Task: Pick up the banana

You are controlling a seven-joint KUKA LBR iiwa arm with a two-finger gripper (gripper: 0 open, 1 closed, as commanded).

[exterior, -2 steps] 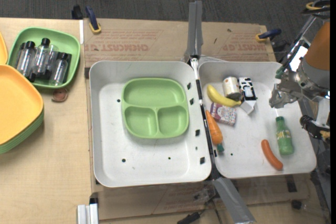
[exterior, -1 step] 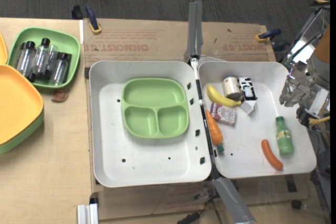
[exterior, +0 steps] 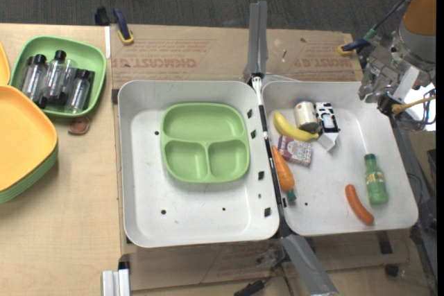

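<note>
A yellow banana lies in the right bin, near its upper left, curving toward a small tin can. My gripper hangs at the far right, above the bin's upper right corner, well away from the banana. Nothing shows between its fingers.
The right bin also holds a black-and-white box, a pink carton, a carrot, a green bottle and a sausage. A green divided plate sits in the left bin. Yellow plates and a tray of bottles stand left.
</note>
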